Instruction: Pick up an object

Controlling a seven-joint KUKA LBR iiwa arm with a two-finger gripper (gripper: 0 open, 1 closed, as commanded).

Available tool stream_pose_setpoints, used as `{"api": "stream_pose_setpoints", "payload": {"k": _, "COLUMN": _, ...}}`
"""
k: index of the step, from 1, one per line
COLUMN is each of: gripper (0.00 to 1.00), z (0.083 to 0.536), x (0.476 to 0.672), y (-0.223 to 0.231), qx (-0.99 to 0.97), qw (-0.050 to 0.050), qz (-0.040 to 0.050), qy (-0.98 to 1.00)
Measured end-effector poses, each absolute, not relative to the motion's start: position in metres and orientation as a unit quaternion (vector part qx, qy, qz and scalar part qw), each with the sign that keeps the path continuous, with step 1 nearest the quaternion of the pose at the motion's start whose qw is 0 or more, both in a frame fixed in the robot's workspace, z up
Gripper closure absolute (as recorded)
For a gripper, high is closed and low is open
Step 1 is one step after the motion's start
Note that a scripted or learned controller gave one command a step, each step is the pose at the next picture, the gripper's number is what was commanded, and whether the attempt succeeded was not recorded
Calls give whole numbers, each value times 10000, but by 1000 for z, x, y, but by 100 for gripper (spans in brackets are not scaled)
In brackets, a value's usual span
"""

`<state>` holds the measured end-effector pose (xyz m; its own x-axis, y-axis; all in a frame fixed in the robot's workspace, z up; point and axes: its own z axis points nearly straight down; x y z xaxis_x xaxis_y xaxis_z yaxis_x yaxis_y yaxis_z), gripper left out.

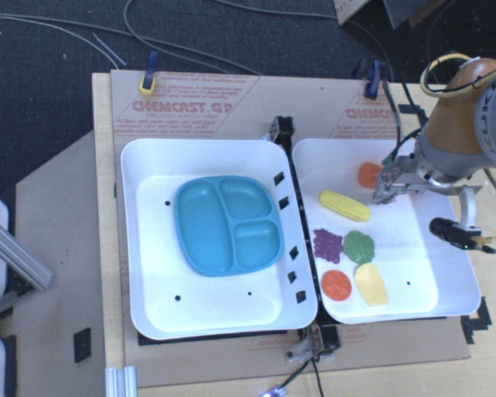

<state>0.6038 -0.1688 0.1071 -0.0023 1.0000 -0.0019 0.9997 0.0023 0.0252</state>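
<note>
The gripper (386, 190) hovers low beside the orange ball (369, 174) in the right bin (413, 300); its grip I cannot tell. Centre over the ball before closing.

- The gripper (386, 190) hung low in the right bin (413, 300), just beside an orange round piece (369, 174).
- A yellow corn cob (345, 206) lay near it.
- Purple grapes (327, 244), a green piece (359, 246), a red tomato slice (337, 284) and a pale yellow piece (370, 284) clustered nearer the front.
- A blue divided plate (228, 224) sat in the left bin (149, 222).
</note>
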Motion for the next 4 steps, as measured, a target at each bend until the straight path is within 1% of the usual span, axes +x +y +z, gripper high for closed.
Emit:
{"api": "stream_pose_setpoints", "payload": {"k": 1, "gripper": 100, "z": 170, "x": 600, "y": -166, "qx": 7065, "qw": 31, "qz": 18, "qy": 7077}}
{"api": "stream_pose_setpoints", "payload": {"k": 2, "gripper": 100, "z": 220, "x": 601, "y": -167, "qx": 7065, "qw": 26, "qz": 15, "qy": 7077}}
{"api": "stream_pose_setpoints", "payload": {"k": 3, "gripper": 100, "z": 232, "x": 611, "y": -111, "qx": 7047, "qw": 7, "qz": 17, "qy": 7095}}
{"api": "stream_pose_setpoints", "payload": {"k": 4, "gripper": 100, "z": 233, "x": 624, "y": -68, "qx": 7050, "qw": 2, "qz": 14, "qy": 7092}}
